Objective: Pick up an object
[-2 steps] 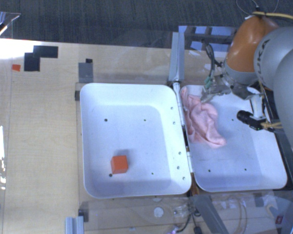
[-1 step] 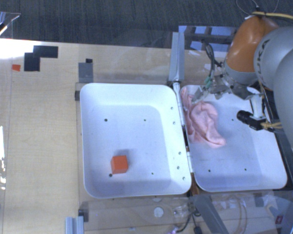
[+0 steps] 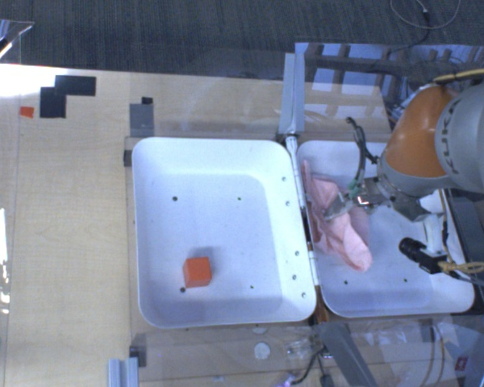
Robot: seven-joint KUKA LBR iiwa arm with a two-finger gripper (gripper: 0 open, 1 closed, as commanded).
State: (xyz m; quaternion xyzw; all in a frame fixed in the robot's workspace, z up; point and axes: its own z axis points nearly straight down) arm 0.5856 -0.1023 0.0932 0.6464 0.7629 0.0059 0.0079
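My gripper [image 3: 344,205] sits low in the right bin [image 3: 403,297], right on top of the pink cloth [image 3: 343,234] that's bunched along that bin's left wall. From this angle I honestly can't tell whether it's closed on anything or not — the wrist hides too much, so I won't call it a grab. To do this step well, I'd say bite into a thick fold near the cloth's middle rather than a loose edge (thin fabric slips out easily), then lift straight up and clear of the wall. The arm comes in from the right, orange band above the wrist, leaning down and leftward into the bin. The orange block [image 3: 198,272] in the left bin [image 3: 153,216] is well apart from it.
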